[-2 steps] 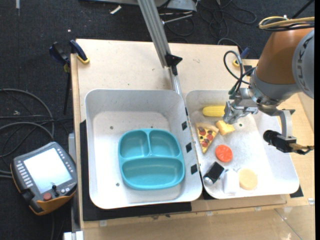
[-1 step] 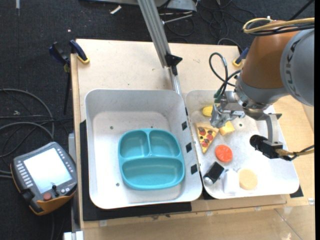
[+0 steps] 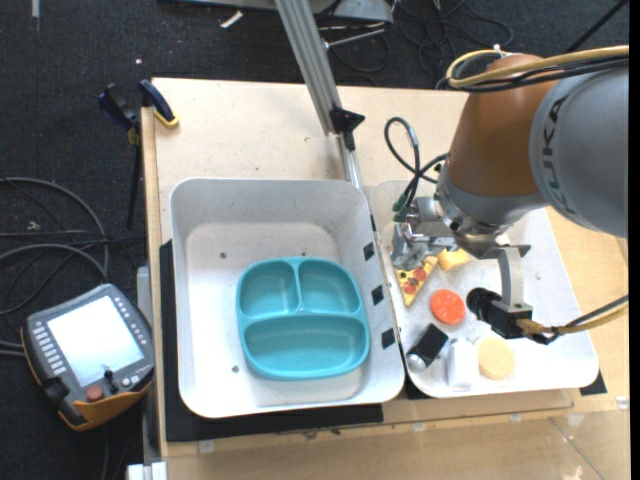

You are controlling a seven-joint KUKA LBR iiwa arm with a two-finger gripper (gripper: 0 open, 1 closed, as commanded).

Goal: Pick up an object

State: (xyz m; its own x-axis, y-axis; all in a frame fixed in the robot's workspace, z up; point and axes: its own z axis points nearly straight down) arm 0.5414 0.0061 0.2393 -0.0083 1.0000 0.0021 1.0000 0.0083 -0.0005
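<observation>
Bench [image 3: 250, 128], as you see it from above: two white bins side by side

Left bin [image 3: 200, 218]: one teal tray [image 3: 300, 318] with three compartments, lying flat near the middle

Right bin [image 3: 560, 368]: your candidates for the pick, all in a loose cluster
- pizza slice [image 3: 413, 280], toy, just below the end effector
- yellow piece [image 3: 453, 260], beside the pizza slice, close under the wrist
- orange disc [image 3: 448, 307], just below the pizza slice
- black block [image 3: 428, 344], near the front wall, next to the divider between the bins
- white block [image 3: 461, 364], right of the black block
- cream round piece [image 3: 496, 360], touching or nearly touching the white block

Arm [image 3: 590, 138]: enters from your right, orange band over the right bin

End effector [image 3: 408, 240]: low over the right bin's upper left part, next to the pizza slice; you cannot tell from this view how its fingers stand, and nothing is visibly between them

Off the bench, left: pendant [image 3: 85, 353] with a screen, on the floor
</observation>
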